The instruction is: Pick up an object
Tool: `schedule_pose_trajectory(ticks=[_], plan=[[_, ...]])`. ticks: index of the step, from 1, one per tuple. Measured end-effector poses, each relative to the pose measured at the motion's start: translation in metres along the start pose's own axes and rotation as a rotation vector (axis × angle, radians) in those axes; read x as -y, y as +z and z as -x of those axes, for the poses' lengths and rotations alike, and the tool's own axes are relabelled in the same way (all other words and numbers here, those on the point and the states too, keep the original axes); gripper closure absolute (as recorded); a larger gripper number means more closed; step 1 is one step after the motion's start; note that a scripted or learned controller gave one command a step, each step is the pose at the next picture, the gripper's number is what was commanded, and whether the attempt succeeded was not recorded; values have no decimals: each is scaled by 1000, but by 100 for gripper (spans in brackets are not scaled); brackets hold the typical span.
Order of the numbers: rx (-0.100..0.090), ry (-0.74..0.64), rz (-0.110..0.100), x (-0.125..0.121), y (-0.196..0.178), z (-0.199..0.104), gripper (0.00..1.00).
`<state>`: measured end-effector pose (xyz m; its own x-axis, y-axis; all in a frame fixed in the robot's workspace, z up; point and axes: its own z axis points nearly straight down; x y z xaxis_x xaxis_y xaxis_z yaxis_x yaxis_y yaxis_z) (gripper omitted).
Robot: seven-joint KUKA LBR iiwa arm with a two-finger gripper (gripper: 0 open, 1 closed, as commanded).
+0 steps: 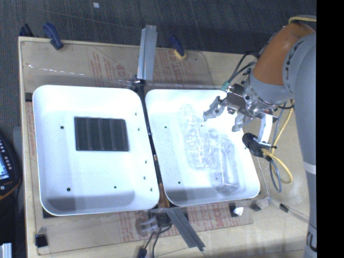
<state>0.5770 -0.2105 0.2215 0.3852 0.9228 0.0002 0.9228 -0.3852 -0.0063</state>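
This was a robotics lab or test cell, not a home. A plywood tabletop (pixel 80 55) stood on dark carpet (pixel 161 4), with blue clamps (pixel 52 35) gripping its far edge. Two shallow white bins (pixel 45 98) sat side by side, fixed between metal brackets (pixel 147 52). An industrial arm (pixel 285 52) with loose cables (pixel 279 168) reached in, and a handheld controller (pixel 5 168) lay at the left edge.
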Motion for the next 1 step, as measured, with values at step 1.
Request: schedule_pose_trajectory(ticks=[1], plan=[[-1,91,5,58,-66,4,0]])
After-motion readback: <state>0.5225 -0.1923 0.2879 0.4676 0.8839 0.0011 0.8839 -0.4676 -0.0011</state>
